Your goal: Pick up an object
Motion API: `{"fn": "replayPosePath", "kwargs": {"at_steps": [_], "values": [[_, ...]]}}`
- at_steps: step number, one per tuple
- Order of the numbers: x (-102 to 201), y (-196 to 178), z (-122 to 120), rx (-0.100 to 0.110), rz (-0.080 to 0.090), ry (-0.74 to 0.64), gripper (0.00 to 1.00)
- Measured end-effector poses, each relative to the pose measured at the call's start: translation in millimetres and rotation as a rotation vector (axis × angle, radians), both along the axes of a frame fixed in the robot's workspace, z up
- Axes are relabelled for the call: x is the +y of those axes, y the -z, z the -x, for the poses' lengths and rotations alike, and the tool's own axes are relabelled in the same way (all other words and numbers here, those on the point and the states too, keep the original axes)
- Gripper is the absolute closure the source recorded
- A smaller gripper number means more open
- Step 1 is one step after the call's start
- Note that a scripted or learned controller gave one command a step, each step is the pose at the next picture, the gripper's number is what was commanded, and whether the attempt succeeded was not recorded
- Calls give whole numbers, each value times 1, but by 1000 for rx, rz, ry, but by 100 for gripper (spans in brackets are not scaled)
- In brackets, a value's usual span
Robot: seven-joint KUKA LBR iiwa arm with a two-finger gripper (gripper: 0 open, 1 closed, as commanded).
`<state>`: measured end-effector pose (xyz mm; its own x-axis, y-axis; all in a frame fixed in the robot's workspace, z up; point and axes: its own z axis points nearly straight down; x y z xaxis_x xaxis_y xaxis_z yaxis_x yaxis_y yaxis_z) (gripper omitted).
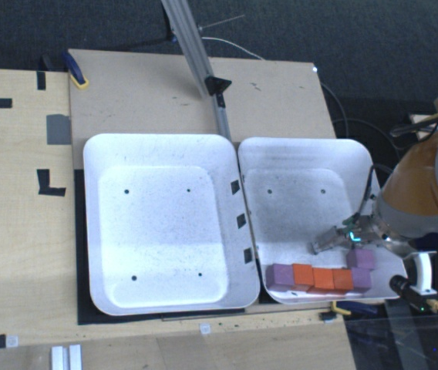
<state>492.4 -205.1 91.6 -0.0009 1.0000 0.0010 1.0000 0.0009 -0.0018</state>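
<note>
A wooden bench [18, 230] sits on the left. On it lies the left bin [103, 206], white with tiny dark specks. A grey pole [192, 41] leans in from the top and ends between the two bins. Next comes the right bin [296, 160]. A row of blocks lies along its near edge: a purple block [282, 275], then two orange blocks [323, 277], then more purple blocks [363, 267] at the right end. The gripper [328, 242] hangs low just above the row, pointing left. I cannot tell how it is set. The arm [416, 195] comes in from the right.
</note>
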Motion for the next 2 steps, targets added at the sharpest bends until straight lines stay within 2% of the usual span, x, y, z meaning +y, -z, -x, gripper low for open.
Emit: {"fn": "replayPosePath", "kwargs": {"at_steps": [2], "values": [[0,0,0,0,0,0,0]]}}
